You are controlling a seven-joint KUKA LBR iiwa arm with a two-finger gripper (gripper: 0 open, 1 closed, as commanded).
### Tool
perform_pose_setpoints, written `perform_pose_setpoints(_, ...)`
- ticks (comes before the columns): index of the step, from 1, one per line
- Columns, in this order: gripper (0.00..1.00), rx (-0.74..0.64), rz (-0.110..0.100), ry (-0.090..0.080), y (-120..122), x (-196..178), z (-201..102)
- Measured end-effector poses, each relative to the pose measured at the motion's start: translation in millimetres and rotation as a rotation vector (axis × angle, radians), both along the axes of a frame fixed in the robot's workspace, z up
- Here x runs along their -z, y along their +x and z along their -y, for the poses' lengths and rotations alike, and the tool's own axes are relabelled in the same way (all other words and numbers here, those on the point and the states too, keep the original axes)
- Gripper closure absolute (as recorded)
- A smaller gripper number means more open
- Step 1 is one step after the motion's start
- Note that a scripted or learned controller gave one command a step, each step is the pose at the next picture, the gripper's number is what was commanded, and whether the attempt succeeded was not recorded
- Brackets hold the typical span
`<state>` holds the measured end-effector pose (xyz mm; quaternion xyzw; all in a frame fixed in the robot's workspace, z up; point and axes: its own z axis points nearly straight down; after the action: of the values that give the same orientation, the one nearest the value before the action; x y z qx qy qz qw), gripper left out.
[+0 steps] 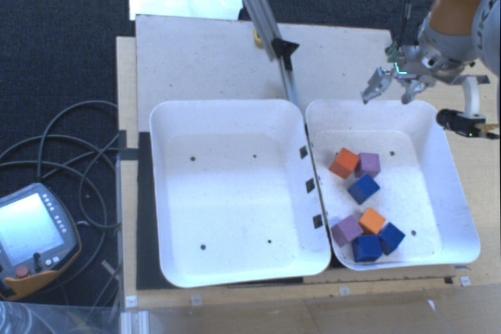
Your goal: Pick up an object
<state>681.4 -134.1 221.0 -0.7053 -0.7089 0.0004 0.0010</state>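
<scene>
The end effector (389, 89) hangs open, grasping nothing, above the right bin's (458, 192) far edge; small colored blocks (363, 188) lie inside.

Left bin (235, 192) is sitting open across its whole floor, free entry from above. Right bin (438, 168): cubes (364, 207) are crowding the centre and near edge, several touching; far edge and right side are staying open. Slanted metal pole (258, 4) is crossing above the far end of the divide between bins, blocking approach there.
</scene>
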Motion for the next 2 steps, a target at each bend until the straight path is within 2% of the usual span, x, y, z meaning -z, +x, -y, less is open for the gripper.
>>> perform_pose_setpoints(1, 0.0, -0.001, 0.004, -0.002, 0.8, -2.8, 0.1)
perform_pose_setpoints(2, 0.0, 0.001, 0.001, -0.002, 2.2, 38.4, 3.1)
